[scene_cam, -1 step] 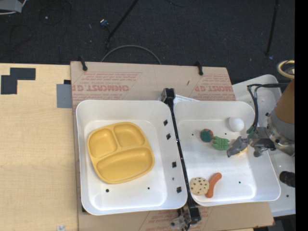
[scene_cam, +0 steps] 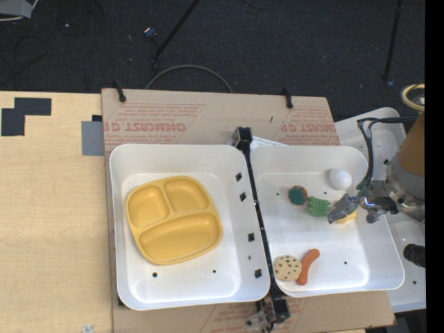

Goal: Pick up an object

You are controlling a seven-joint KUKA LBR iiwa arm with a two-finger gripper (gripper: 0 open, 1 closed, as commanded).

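Note:
My gripper [scene_cam: 357, 212] hangs low over the right edge of the right bin [scene_cam: 326, 286], and it looks open. A small yellow object [scene_cam: 349, 218] lies just under it, between the fingers. Just left of the gripper lies a green toy [scene_cam: 319, 206], touching a round green and red piece [scene_cam: 297, 195]. A white ball [scene_cam: 340, 178] rests behind them. Near the bin's front sit a speckled cookie [scene_cam: 286, 267] and an orange sausage-shaped piece [scene_cam: 308, 265]. The gripper holds nothing that I can see.
The left bin [scene_cam: 132, 276] holds a yellow divided plate [scene_cam: 173, 217]. A black divider [scene_cam: 253, 214] runs between the two bins. The arm's grey body [scene_cam: 416, 179] stands at the right, past the bin's rim.

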